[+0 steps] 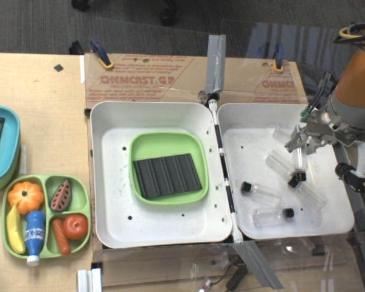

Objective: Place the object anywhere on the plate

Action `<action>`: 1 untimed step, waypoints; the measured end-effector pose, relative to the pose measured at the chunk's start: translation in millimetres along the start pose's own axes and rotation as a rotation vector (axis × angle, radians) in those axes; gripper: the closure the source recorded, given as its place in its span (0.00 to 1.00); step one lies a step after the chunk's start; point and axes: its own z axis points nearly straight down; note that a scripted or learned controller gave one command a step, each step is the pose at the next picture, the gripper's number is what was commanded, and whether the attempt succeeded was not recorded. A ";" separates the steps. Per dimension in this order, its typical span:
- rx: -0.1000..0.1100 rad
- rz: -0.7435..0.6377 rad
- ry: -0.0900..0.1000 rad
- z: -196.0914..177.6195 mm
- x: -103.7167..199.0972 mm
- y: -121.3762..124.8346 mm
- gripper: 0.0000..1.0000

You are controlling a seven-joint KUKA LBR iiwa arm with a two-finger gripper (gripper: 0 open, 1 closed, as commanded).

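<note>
1. Green plate [198,146] sits mid left bin [106,163] with a dark ribbed block [168,176] across most of its face. Free plate area is just the green border, so a drop has little margin.
2. Task objects look like the clear vials with black caps in the right bin [243,221]: one lies flat near the bin's front [272,215], another lies flat nearer the centre divider [260,191].
3. A third vial [298,165] stands roughly upright directly under the gripper [300,143], cap end down and close to the bin floor.
4. Jaws: the vial appears to sit between them, but clear plastic on white makes contact hard to read. Can't tell how wide they stand, or whether they really have it.
5. Arm pose: enters from the right, orange band above the wrist, gripper pointing down over the right bin's far-right part, well apart from the plate.
6. Judgement: a grasp on the vial, with transfer to the plate not yet begun. Next move would need a lift clear of the divider between bins, then travel left.
7. Risk: smooth round vial could slip or roll off the ribbed block.
8. Worktop [36,90] left of the bins carries a tray of toy food [45,221], out of play.
</note>
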 end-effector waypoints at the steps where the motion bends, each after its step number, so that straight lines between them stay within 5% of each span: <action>1: 0.000 0.000 0.000 -0.1 0.0 0.0 0.00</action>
